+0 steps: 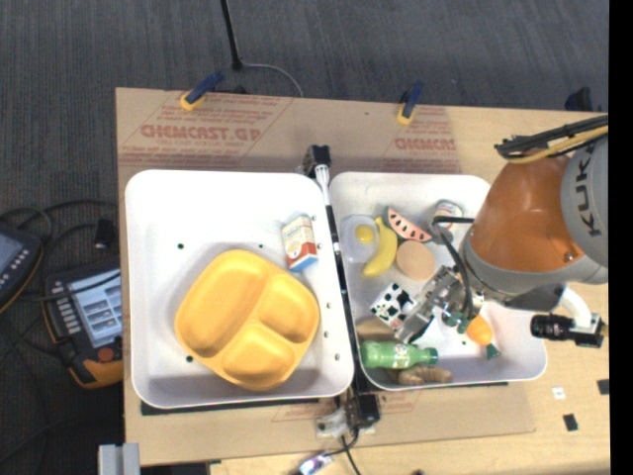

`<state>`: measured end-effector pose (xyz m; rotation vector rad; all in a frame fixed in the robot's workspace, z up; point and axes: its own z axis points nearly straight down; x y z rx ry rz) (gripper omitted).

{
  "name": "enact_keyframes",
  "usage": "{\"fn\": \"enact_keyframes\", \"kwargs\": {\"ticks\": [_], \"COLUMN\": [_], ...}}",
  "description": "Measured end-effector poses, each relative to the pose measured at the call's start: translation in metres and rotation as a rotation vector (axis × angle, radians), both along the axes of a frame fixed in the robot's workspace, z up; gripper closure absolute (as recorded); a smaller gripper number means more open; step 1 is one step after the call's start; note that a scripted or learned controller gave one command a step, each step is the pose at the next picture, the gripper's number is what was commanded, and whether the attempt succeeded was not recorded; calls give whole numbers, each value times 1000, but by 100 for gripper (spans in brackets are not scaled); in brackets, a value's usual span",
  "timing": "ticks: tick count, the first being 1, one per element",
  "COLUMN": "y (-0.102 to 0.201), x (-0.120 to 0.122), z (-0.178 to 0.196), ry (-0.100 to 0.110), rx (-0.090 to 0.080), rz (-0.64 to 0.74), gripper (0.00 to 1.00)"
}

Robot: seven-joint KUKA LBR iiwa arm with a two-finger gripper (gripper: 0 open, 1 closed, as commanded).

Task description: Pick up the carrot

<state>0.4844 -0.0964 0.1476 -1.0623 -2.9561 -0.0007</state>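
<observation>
Gripper (442, 303) down low in the right bin (514, 369), fingers too cluttered to call apart or together. Carrot (481, 332) lies just right of it, near the bin's near-right corner, green bottle (398, 355) nearer left.

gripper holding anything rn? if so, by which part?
Cannot tell. The gripper is low in the right bin, just left of the carrot, but nothing is visibly between its fingers.
</observation>
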Motion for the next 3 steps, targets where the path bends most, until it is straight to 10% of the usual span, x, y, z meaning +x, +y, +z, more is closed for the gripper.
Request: {"fn": "enact_keyframes", "kwargs": {"ticks": [1, 2, 3], "y": [-112, -112, -65], "x": [6, 6, 20], "z": [35, 35, -43], "ry": [-2, -2, -1], "rx": [-2, -2, -1], "rz": [217, 217, 71], "gripper": [100, 0, 0]}}
